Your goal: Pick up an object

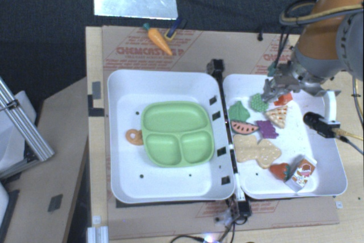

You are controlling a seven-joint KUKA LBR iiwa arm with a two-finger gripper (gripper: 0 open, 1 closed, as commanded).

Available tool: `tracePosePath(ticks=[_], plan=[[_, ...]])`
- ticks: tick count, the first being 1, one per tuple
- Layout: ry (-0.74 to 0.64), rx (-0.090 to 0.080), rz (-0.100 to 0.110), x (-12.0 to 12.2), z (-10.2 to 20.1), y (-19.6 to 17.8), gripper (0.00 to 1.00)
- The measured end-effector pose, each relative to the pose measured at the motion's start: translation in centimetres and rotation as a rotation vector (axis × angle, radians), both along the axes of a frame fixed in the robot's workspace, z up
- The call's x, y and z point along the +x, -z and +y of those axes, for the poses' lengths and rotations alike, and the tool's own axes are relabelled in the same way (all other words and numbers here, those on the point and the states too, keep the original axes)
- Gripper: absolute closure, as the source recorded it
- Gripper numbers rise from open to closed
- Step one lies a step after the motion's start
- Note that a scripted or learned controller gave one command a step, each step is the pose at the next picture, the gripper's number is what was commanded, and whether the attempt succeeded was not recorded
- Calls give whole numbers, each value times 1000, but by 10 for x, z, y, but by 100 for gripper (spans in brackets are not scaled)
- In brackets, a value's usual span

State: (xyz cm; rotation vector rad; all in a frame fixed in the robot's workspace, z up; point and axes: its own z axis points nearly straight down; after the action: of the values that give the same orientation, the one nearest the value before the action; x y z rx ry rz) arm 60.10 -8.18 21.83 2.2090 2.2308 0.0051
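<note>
My gripper hangs low over the far part of the right bin, just above a small green broccoli piece and a red piece. Nothing can be seen held in it. Close by lie a pizza slice, a purple piece, a watermelon slice and a green leaf. Nearer the front are a tan bread-shaped piece, a red fruit and a small carton.
The left bin bears a green divided plate and a small orange ring beside it. A toy carrot lies on the cardboard behind the bins. A black divider separates the bins.
</note>
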Motion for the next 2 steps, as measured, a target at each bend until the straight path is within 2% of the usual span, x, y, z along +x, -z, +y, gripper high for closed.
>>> tracePosePath(ticks=[1, 2], plan=[[0, 1, 0, 31, 50, 4, 100], [2, 0, -2, 66, 77, -6, 100]])
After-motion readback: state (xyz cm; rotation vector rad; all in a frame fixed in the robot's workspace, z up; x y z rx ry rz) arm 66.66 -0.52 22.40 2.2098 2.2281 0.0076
